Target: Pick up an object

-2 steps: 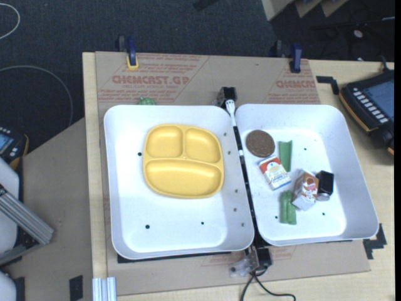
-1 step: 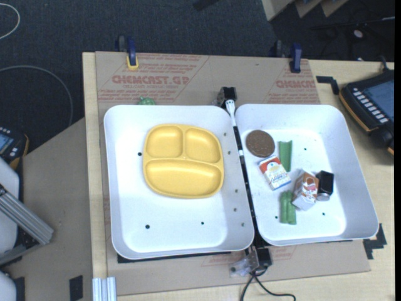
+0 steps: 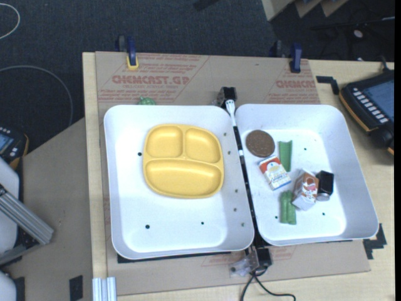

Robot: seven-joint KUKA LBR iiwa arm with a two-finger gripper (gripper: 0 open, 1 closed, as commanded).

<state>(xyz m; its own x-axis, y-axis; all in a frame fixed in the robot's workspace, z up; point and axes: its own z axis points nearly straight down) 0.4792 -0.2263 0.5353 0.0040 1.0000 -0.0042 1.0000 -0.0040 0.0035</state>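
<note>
Pick not begun; objects clustered in right bin.
Brown disc lies apart from red-white carton, green sticks, black block: easiest target, approach vertically, centred. Yellow tray in left bin. Claw state: cannot tell.

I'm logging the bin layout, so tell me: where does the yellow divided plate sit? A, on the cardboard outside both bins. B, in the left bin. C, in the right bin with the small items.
B: the yellow plate lies inside the left bin, while the brown disc and the other small items are in the right bin.
</note>
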